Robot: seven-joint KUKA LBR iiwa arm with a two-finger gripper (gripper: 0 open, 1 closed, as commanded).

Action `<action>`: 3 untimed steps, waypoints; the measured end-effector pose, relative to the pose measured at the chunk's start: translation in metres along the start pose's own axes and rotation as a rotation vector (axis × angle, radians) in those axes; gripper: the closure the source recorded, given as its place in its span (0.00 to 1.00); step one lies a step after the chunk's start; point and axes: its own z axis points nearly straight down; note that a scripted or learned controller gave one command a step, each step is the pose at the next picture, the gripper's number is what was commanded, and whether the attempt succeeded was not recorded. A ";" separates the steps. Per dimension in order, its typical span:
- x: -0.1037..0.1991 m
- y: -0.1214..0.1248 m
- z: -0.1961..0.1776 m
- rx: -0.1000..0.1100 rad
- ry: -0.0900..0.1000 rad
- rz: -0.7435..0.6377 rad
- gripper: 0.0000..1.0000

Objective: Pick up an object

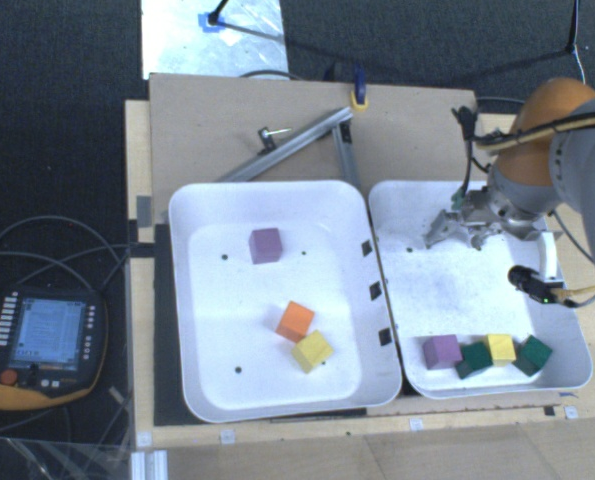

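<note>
While the gripper is parked with fingers spread wide and nothing between them, no pickup is done yet; the purple cube is sat well below the fingers, untouched.

Bench: pale wood top, a brown board laid over its far part.
On the bench: two shallow white bins side by side, left bin and right bin, edges touching.
Behind the bins: a metal bar lying at a slant on the board.
Floor: dark carpet; a teach pendant lies left of the bench.
</note>
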 end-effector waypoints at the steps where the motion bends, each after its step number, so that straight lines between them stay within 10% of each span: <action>1: 0.000 0.002 -0.013 -0.005 -0.001 -0.002 1.00; 3: 0.005 0.009 -0.127 -0.008 -0.001 -0.003 1.00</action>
